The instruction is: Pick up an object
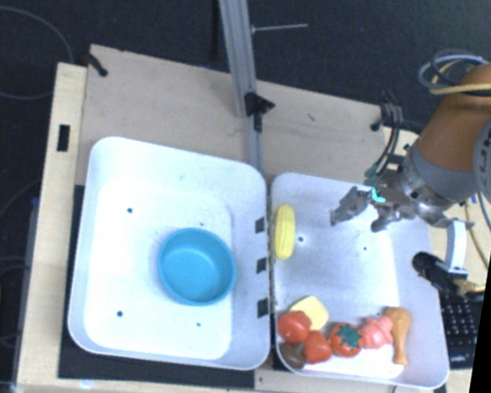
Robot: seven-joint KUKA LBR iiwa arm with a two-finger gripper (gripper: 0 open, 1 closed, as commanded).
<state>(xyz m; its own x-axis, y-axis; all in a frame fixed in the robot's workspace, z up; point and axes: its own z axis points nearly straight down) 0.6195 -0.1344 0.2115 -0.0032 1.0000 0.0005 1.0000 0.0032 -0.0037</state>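
My gripper [362, 212] hangs over the far part of the right bin [348, 255], open, with nothing between its fingers. A yellow corn cob [283, 231] lies at that bin's left wall, left of and a little nearer than the gripper. Along the bin's near edge sit a yellow wedge [309, 311], two red tomatoes [295, 325] [317, 347], a red strawberry-like piece with a green top [346, 338], a pink piece [376, 332] and an orange-brown drumstick [398, 331]. A blue bowl [197, 266] stands in the left bin [127, 180].
A slanted grey metal bar [240, 50] runs from the top down to the gap between the bins. A dark brown item [291, 357] lies at the right bin's near left corner. Bare white floor spreads through the middle of the right bin.
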